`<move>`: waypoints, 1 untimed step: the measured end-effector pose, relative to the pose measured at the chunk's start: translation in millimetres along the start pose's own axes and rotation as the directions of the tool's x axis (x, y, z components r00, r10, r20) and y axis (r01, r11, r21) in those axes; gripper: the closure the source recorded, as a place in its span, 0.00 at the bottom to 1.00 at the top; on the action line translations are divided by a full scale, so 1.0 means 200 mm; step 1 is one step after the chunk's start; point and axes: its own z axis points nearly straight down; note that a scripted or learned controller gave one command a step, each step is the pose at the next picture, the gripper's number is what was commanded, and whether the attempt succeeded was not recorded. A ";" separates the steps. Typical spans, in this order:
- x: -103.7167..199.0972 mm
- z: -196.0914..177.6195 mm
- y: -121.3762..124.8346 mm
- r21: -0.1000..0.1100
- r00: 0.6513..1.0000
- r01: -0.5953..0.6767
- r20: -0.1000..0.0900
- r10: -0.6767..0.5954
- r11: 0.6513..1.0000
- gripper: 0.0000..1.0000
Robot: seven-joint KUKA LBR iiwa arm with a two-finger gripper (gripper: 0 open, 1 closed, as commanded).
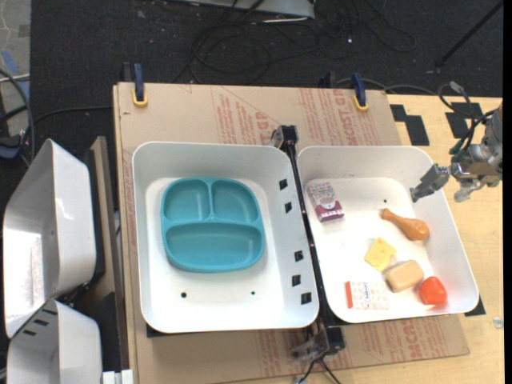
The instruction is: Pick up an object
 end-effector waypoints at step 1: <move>0.00 -0.03 0.01 -0.012 1.000 0.004 0.003 -0.004 1.000 0.00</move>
